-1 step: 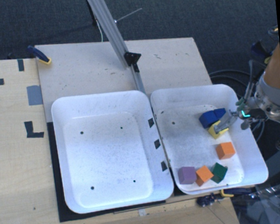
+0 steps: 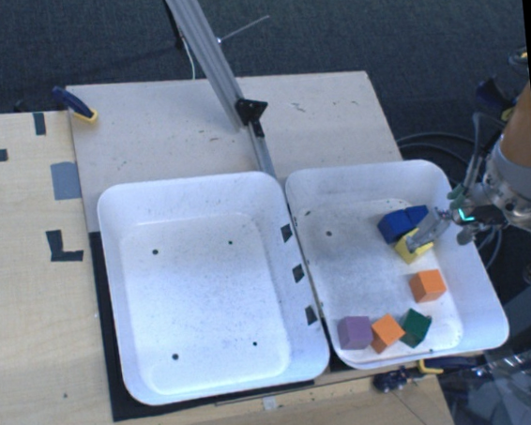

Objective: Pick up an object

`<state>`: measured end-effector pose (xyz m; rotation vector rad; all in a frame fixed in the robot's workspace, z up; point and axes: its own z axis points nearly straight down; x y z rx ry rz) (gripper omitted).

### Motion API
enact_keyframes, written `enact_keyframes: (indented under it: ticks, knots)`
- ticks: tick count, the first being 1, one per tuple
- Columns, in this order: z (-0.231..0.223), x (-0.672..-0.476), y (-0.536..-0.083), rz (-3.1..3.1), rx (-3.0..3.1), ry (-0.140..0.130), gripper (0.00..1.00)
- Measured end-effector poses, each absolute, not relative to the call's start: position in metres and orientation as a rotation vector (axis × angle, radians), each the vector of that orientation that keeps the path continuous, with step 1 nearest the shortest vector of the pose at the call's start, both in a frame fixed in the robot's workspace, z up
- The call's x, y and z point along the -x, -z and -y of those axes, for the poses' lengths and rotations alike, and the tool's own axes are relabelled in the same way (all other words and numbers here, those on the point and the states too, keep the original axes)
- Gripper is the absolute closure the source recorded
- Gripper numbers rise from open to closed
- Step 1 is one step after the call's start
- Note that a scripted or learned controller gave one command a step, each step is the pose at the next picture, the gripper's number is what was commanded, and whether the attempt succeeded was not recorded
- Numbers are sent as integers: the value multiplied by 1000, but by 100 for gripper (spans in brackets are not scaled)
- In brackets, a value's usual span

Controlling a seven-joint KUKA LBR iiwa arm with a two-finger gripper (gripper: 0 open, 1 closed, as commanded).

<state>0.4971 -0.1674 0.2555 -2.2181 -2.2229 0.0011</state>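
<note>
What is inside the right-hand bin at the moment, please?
The right bin holds a blue object, yellow block, two orange blocks, a purple block and a green block. The gripper partly covers the yellow one.

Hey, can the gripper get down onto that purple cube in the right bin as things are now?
Probably yes. The purple cube sits at the near edge of the right white bin, nothing on top of it. An orange block touches its right side, which could crowd the fingers. The gripper is over by the yellow block.
</note>
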Motion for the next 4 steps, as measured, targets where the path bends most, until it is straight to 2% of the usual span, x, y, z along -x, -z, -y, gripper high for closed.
enact_keyframes:
  ticks: [2,3,4]
  knots:
    - [175,-502,-164,2219,2217,-6,0]
    - [169,-504,-116,2232,2235,0,0]
    - [168,-504,-126,2230,2233,2,100]
